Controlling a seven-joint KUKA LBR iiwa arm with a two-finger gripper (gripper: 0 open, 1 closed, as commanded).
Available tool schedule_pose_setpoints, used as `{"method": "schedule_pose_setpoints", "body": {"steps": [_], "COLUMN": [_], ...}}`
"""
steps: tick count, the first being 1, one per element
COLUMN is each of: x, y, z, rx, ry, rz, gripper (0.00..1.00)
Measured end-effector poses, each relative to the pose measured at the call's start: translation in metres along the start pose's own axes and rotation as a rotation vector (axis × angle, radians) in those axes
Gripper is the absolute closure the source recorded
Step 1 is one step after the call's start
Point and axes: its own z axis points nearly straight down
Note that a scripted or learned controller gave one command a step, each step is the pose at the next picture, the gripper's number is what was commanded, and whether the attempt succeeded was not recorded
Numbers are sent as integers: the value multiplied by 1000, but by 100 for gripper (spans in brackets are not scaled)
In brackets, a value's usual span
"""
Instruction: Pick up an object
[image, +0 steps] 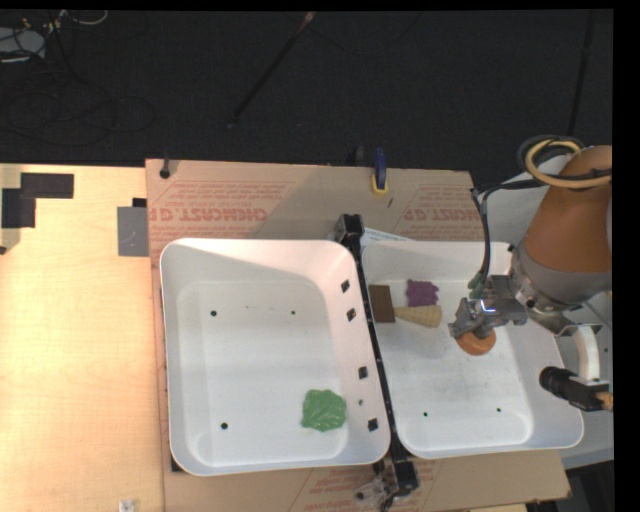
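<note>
low down, gripper (478, 322) over orange ball (477, 343) (grip unclear), mid right bin (540, 440), clear of rims

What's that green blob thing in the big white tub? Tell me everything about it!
The green thing is a small, lumpy, crumpled-looking piece, bright green all over, maybe soft, though the view is too blurry to tell what it is made of. It lies flat on the floor of the left bin, near the front right corner. Nothing else touches it. The gripper is far away, over the right bin.
</note>
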Motion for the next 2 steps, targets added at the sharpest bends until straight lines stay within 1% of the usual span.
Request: {"method": "schedule_pose_setpoints", "body": {"steps": [1,2], "x": [41,81], "y": [-55,-1], "z": [-78,-73], "rx": [-6,-4], "ry": [-1,-3], "rz": [0,-2], "gripper": [100,100]}}
